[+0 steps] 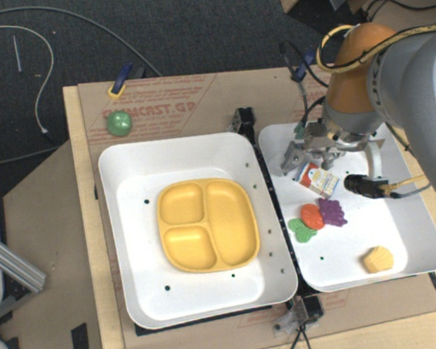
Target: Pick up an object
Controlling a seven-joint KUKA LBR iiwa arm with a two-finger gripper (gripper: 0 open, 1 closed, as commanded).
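Nearest me, in the right bin (405, 224), sits a small yellow block (378, 259), chunky and faceted, well apart from everything else. Across in the left bin (127, 195) a yellow divided plate (208, 223) lies flat. It is smooth moulded plastic with three compartments and rounded corners.

Farther back in the right bin three toy foods huddle together. A green leafy piece (303, 231) touches an orange-red rounded piece (311, 216), and a knobbly purple bunch of grapes (332, 212) sits just to their right. Beyond them lies a red-and-white packet (321, 180), flat, glossy-looking and lying askew. The gripper (307, 156) hangs right over its far end. I cannot tell from this angle whether it is spread or pressed together, and I see nothing clearly held in it.

I judge the packet to be the target. My worry is that a thin, flat packet on a slick bin floor may skid away or slip free instead of lifting. A sideways shove could also push it into the toy cluster just on its near side.

Farthest off, out on the cardboard (180, 104), rests a smooth green ball (119, 124).
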